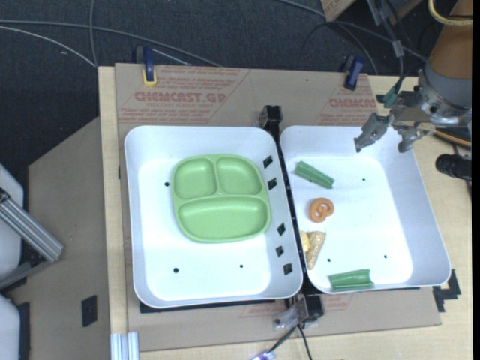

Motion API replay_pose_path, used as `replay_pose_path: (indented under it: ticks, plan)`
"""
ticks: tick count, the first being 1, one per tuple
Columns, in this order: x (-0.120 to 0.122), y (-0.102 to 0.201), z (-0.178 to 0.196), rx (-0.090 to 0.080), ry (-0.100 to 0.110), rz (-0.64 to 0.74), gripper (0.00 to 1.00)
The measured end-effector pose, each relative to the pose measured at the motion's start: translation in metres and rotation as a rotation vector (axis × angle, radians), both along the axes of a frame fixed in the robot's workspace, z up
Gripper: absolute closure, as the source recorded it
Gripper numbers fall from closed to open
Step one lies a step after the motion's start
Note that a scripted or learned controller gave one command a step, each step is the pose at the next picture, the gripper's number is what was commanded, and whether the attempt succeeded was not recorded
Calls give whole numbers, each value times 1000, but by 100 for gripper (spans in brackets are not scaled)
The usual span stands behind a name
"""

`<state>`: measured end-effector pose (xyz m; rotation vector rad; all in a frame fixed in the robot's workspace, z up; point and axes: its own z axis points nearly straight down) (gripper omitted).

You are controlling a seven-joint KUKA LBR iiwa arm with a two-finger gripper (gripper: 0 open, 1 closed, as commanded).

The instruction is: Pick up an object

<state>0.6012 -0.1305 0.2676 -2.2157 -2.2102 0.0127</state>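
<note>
The right bin (405, 201) holds a green stick-shaped piece (313, 175) near its upper left, an orange pretzel-like ring (322, 210) in the middle left, a tan wedge (313, 247) below it, and a green block (350, 279) at the front edge. My gripper (388, 136) hangs over the right bin's back right corner, open, fingers spread apart with nothing between them. It stands well to the right of and above the green stick.
The left bin (150, 261) carries a green three-compartment plate (221, 198). A black divider with clips (279, 201) runs between the bins. Blue clamps (149, 66) hold the cardboard at the back. Cables cross the dark floor behind.
</note>
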Motion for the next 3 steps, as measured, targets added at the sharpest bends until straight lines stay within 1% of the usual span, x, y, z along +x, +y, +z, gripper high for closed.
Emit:
replay_pose_path:
  ticks: [1, 2, 3]
  plan:
    - [2, 0, 7, -2, -13, 3, 0]
    - [-1, -5, -36, -1, -8, 2, 0]
    - [-11, -1, -93, 0, -6, 2, 0]
